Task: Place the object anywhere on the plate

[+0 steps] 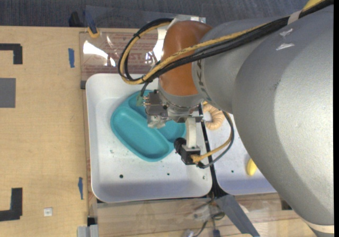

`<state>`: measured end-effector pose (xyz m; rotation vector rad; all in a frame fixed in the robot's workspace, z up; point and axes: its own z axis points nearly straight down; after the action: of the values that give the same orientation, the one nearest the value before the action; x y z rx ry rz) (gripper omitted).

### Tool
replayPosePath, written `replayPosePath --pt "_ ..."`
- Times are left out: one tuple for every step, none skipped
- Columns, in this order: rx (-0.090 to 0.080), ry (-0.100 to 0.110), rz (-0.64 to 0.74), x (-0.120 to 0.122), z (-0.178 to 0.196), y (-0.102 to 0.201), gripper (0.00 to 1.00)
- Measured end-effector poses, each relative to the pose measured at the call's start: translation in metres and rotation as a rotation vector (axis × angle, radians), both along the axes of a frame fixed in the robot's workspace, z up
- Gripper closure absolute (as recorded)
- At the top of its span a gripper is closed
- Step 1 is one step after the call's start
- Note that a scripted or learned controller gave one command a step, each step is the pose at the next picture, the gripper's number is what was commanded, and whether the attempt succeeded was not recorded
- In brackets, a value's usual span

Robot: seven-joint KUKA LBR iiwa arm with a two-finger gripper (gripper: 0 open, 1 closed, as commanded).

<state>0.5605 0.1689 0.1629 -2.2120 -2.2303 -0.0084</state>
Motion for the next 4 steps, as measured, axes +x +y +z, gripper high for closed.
replayPosePath --pt "-0.002 0.007 0.000 -0.064 0.018 0.040 1.00" --pt "-0.001 -0.005 -0.009 -0.050 0.170 -0.021 1.00" --pt "-0.005 0.004 -0.006 -0.052 0.166 -0.020 0.00" --pt "-0.006 0.010 -0.001 -0.049 0.135 0.044 0.00"
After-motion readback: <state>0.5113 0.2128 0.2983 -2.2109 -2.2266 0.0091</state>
